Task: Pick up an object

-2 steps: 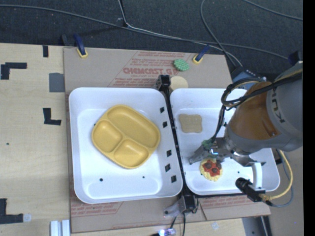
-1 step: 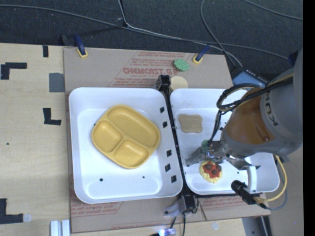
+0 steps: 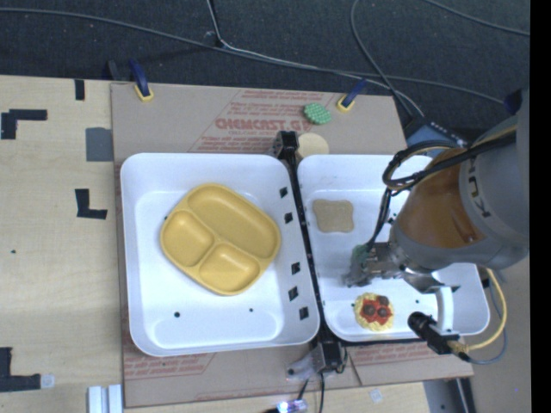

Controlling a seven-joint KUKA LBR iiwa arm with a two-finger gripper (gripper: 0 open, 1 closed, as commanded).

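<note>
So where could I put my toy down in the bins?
Left bin: bare white strip below the yellow plate. Right bin: crowded, with the toast, the little pizza and the arm over it.

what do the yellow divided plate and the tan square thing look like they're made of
Yellow divided plate: probably moulded plastic, smooth with a soft sheen on its three compartments. Tan square piece: matte, slightly mottled, like a toy bread slice, perhaps foam or soft plastic; too small to tell.
</note>
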